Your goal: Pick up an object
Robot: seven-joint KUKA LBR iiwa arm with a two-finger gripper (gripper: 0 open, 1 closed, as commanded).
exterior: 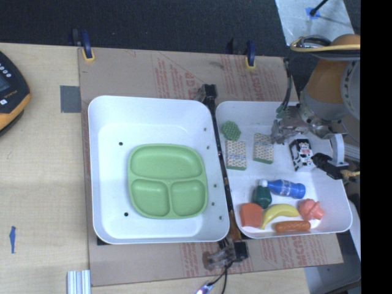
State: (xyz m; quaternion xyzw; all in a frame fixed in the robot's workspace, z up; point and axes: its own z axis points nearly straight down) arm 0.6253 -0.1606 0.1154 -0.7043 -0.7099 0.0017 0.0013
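While arm hangs over right bin [343, 225] | gripper [283, 129] low beside green sponge [264, 148] | finger state unclear | toy cow [301, 154] near

The arm [327, 78] runs out of the picture at the right edge. Its end effector [283, 130] is too small and cluttered to read the fingers. A yellow-and-black device [9, 97] is cut by the left edge, and the banana [280, 213] partly covers the sausage [292, 226]
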